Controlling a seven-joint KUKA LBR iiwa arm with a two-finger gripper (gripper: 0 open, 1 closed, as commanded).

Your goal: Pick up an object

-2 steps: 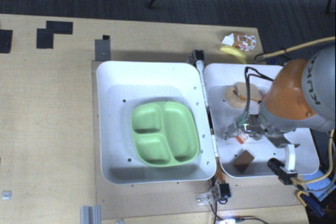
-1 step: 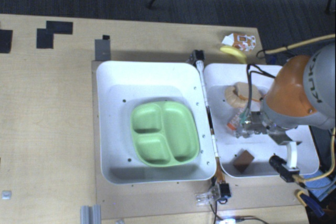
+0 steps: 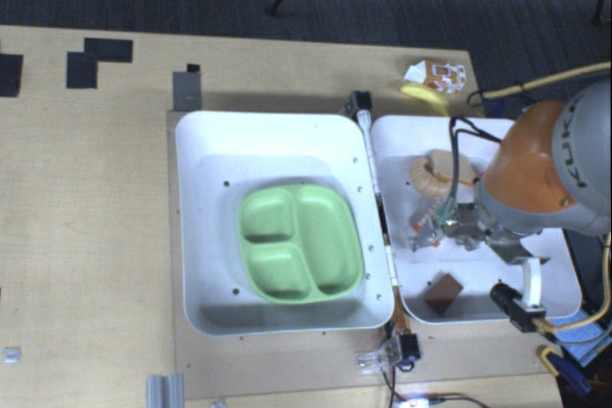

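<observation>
Camera view: smooth green three-compartment plate (image 3: 300,242) in left white bin (image 3: 206,205). In right bin (image 3: 402,296): small brown block (image 3: 444,292) near front wall, pale rounded item (image 3: 435,173) farther back. Gripper (image 3: 442,226) low between them; finger state indeterminable.

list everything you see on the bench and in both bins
left bin: 1, white, left half of the bench
divided plate: 1, light green, three compartments, middle of the left bin
right bin: 1, white, beside the left bin
brown block: 1, dark brown, near front edge of the right bin
tan object: 1, beige, back part of the right bin, partly behind the arm
wrapper: 1, white, orange and yellow, on the bench behind the right bin
arm: 1, grey with orange band, over the right bin
end effector: 1, low in the right bin
</observation>
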